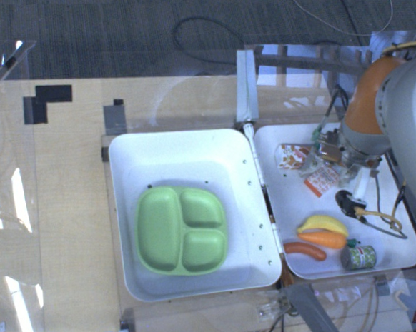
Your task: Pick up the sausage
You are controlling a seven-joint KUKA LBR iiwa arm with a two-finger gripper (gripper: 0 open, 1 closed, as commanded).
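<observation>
The sausage (305,250), a small reddish-orange link, lies near the front left corner of the right bin (282,192). Touching it on the right are an orange carrot (324,239) and, just behind that, a yellow banana (322,223). My gripper (328,148) hangs over the back of the same bin, above a clear snack packet (293,156), well behind the sausage. The grey arm with its orange band (372,99) covers the bin's back right corner.
A red-and-white packet (321,181) lies mid-bin below the gripper. A green can (358,257) rests on its side at the front right. The left bin (127,225) holds a green divided plate (181,230). A metal divider (245,87) stands behind the bins.
</observation>
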